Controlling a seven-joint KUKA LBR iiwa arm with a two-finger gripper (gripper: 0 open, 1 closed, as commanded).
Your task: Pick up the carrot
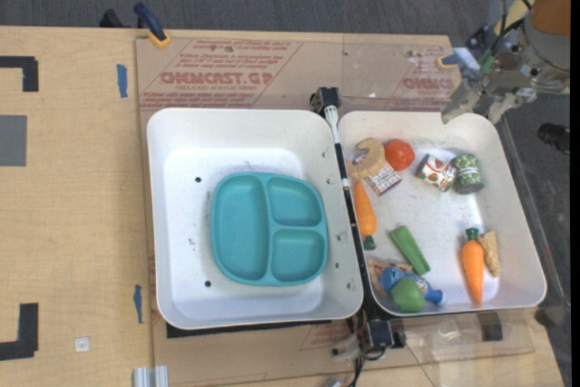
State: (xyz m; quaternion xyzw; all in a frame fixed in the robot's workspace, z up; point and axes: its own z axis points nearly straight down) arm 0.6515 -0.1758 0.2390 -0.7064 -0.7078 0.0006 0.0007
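Looking at this one, I'd say the carrot job has barely started. The pincer (478,104) sits in the upper right of the frame, over the top right corner of the right bin (521,222), hanging off the grey arm with the orange band. Nothing is between its fingers as far as I can see, and the angle is too cluttered to say whether it's released or clenched, so I honestly cannot tell. Either way it's well apart from anything orange.

Funny bit: there are two carrot-looking things in that right bin. One carrot (472,264) lies near the lower right corner, fat end up with a little green top, tapering down toward the bottom of the frame, just beside a pale beige piece (491,251) on its right. The other orange carrot-like piece (364,210) lies along the left wall of the same bin, close to the divider, also with a dark green end. Both look like smooth plastic toy food, lying flat, nothing stacked on them.

So what's left is pretty much everything: travel down-frame to one of them, line up, close, lift. My guess is the lower right one is the cleaner grab, though the bin wall is near.

The left bin (172,195) holds a teal divided tray (268,229), not involved.
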